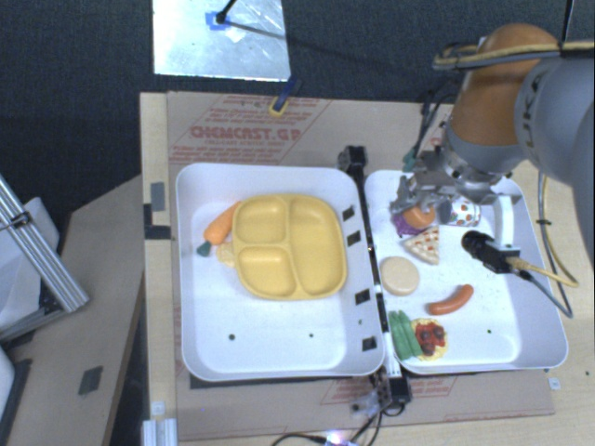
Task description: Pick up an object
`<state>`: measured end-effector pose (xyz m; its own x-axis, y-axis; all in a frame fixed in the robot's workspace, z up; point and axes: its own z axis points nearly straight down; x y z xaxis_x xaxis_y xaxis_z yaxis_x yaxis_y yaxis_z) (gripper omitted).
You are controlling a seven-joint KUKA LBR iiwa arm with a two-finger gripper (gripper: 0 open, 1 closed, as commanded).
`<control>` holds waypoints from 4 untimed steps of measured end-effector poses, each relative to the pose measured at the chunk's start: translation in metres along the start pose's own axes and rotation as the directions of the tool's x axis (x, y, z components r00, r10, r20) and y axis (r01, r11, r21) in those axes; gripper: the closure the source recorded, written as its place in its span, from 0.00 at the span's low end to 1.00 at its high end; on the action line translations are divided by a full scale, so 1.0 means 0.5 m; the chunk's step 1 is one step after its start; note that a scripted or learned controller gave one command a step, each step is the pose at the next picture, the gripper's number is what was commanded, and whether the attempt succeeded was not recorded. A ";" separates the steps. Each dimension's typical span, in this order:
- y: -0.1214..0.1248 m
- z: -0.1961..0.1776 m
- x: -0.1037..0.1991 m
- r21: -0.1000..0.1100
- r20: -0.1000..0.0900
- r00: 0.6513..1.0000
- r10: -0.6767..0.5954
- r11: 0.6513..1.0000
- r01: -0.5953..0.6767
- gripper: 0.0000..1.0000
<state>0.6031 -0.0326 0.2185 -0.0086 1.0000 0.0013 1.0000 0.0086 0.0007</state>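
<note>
Presently gripper (418, 203) low over right bin (530, 342), upper-left corner, amid crowded toy food: purple-and-orange piece (414, 219) directly beneath, pizza slice (424, 245) just beside, red-spotted white piece (465, 214) to its right. Grasp state: cannot tell. Risk, judged: neighbours touching, so closing may pinch two, nudge pizza slice, or slip off purple piece. Hidden: purple piece part-covered by wrist; its identity unclear. Carrot (220, 223) half tucked under yellow divided tray (279, 246) in left bin (279, 342).

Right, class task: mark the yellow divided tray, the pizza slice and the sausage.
yellow divided tray (282, 245): camera view, ridge where its compartments meet.
pizza slice (423, 245): camera view, middle of the wedge.
sausage (450, 299): camera view, mid-length.
</note>
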 end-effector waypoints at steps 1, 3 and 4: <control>-0.006 -0.025 0.116 -0.001 -0.001 1.000 -0.001 1.000 0.001 1.00; 0.008 -0.031 0.112 -0.001 0.001 1.000 0.003 1.000 -0.003 1.00; 0.021 -0.010 0.119 -0.001 0.002 1.000 0.003 1.000 -0.003 1.00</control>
